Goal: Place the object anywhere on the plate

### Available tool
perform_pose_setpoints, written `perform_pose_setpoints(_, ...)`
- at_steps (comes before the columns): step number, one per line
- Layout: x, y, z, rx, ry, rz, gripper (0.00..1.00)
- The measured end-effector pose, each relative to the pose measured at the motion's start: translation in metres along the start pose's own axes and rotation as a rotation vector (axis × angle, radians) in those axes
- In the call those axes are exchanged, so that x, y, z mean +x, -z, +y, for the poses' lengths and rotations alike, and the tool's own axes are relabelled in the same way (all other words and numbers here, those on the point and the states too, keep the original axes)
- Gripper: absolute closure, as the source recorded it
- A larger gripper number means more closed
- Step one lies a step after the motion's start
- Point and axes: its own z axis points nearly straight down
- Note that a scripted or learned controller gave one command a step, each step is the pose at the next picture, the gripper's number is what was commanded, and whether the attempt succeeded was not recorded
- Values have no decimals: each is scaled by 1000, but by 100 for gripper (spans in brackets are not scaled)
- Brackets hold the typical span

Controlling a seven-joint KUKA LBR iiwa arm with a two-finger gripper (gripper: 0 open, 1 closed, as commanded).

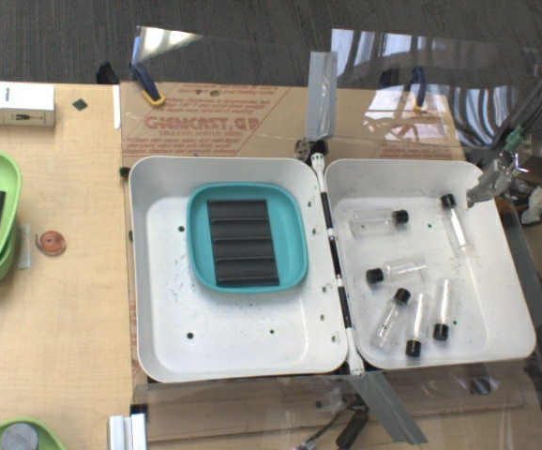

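Vials (398, 271) lie scattered, mostly lengthwise toward the camera.

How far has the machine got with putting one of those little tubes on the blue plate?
Nothing looks done yet: the blue plate in the left bin carries only its dark ridged insert. Six capped tubes all lie in the right bin. The gripper sits at that bin's far right edge. Picking up a tube and carrying it across remains.
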Motion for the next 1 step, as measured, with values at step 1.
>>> perform_pose_setpoints(1,1,120,7,1,-83,0,0)
